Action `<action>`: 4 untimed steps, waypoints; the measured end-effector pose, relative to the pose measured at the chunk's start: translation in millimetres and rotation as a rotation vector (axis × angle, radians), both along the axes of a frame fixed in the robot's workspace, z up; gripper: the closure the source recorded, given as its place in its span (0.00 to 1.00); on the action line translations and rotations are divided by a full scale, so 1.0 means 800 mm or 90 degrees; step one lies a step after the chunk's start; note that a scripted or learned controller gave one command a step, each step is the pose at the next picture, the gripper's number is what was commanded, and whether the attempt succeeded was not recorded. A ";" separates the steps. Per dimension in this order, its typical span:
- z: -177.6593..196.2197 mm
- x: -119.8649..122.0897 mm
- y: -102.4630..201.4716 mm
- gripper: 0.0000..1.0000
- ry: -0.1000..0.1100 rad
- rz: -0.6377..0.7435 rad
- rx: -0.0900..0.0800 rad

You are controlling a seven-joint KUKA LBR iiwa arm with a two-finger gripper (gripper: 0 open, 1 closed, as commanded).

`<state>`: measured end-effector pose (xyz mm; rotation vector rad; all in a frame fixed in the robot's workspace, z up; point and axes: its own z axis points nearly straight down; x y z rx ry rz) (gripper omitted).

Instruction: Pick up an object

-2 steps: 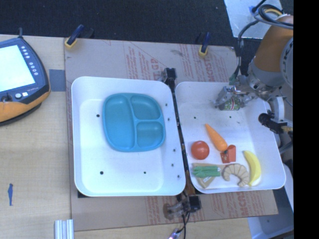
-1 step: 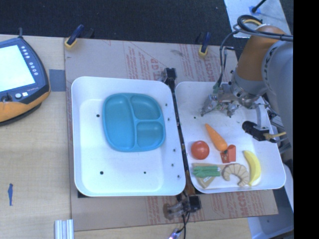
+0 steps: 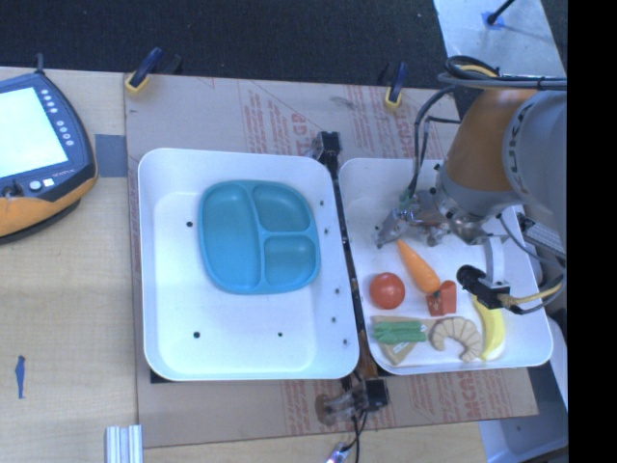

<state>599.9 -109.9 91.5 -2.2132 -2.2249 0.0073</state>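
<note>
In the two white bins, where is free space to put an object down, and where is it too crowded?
The left bin has bare floor around the blue divided plate, widest along its near edge and left side. The right bin is crowded: carrot, tomato, banana and other food fill its near half, and the gripper hangs over its far part.

Left of the gripper [image 3: 416, 222], a matt blue plastic plate [image 3: 258, 236] lies in a smooth white plastic bin [image 3: 164, 258]; the bench [image 3: 67, 307] looks wooden.

a robotics lab: clamped bench [image 3: 67, 287], teach pendant [image 3: 39, 152], toy food bins [image 3: 159, 258].
</note>
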 end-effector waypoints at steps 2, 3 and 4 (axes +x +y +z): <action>0.152 -0.035 0.052 1.00 -0.004 0.000 0.001; 0.174 0.014 0.171 1.00 -0.001 0.000 0.001; 0.159 0.030 0.036 1.00 -0.002 -0.003 0.000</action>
